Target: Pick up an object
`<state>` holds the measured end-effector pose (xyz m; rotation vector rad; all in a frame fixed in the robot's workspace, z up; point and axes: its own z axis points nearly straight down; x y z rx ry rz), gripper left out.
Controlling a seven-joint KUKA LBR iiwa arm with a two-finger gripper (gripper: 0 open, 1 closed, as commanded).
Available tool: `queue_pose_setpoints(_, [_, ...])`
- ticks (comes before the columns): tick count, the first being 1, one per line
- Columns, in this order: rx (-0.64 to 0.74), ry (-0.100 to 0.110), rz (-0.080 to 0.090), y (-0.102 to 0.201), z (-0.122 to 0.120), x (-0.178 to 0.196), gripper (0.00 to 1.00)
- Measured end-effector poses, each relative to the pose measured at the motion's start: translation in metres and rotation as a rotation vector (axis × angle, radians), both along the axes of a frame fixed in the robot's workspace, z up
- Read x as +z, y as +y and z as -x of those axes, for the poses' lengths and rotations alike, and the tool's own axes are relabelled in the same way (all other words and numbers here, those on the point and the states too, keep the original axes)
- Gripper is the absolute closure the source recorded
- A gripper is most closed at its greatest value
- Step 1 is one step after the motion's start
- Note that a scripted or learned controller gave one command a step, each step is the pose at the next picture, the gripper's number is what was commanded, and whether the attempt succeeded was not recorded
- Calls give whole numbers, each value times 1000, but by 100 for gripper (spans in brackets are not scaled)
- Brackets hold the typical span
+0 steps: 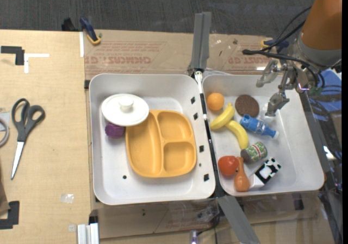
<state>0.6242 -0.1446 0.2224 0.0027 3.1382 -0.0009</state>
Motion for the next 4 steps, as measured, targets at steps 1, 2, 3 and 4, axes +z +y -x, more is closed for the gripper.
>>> queue_pose_setpoints(1, [22,-5,2,7,5,-126,0])
queue_pose_setpoints(2, [39,-8,2,19,65,-126,0])
queue_pose_setpoints(3, [-58,-9,0,25,6,-126,0])
queue_pose_setpoints(4, [-130,-7,0,12,57,-126,0])
